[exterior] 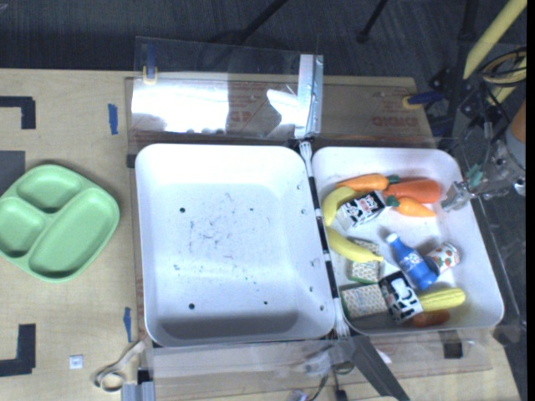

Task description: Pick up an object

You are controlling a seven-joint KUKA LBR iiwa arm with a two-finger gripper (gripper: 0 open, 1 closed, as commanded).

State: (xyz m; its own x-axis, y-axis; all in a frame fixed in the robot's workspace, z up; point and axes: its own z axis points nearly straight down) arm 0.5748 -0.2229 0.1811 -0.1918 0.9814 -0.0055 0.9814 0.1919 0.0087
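The right-hand shallow white plastic bin (489, 249) holds every loose item. Along its 12 o'clock side lie two orange toy carrots (401, 188), long axes running from 9 to 3 o'clock. A curved yellow toy banana (336, 220) follows the 9 o'clock wall, its ends towards 12 and 4 o'clock. A black-and-white printed carton (364, 209) lies between banana and carrots. Near the middle a blue bottle with a white cap (410, 263) lies tilted, cap towards 10 o'clock and base towards 4 o'clock. A yellow toy corn cob (445, 299) lies at 5 o'clock, its long axis from 9 to 3 o'clock.

The grey arm (506, 153) ends at the bin's 2 o'clock rim; how wide the jaws stand cannot be told.

The left white bin (167, 174) sits beside it on the wooden counter (58, 107), with a green divided plastic plate (54, 220) at 9 o'clock.
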